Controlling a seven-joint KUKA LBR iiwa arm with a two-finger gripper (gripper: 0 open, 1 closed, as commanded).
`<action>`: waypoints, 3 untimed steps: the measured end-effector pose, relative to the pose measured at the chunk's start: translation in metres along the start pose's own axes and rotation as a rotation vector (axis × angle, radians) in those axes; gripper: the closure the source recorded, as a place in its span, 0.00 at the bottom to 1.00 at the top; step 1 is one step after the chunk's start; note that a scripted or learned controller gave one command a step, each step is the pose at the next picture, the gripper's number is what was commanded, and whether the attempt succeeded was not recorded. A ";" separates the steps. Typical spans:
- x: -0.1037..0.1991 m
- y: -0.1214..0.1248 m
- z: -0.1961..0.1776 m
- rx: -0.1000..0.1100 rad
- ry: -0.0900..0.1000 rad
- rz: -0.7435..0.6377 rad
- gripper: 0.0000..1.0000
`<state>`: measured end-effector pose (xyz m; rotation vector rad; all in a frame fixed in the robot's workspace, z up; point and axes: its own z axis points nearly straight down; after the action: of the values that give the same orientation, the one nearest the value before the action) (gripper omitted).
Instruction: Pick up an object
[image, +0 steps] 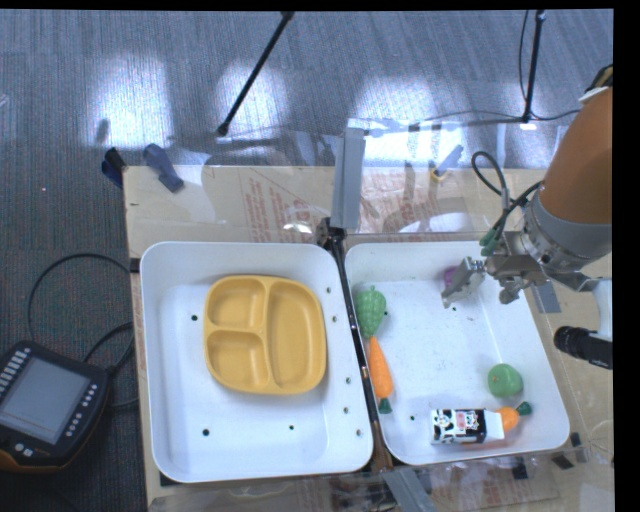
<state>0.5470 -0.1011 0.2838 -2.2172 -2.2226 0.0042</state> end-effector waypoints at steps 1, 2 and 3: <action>-0.011 0.096 0.061 0.006 0.002 0.108 0.00; -0.063 0.097 0.048 -0.002 0.000 0.120 0.00; -0.097 0.095 0.127 0.009 0.002 0.152 0.00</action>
<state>0.6418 -0.1982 0.1560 -2.3741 -2.0422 0.0117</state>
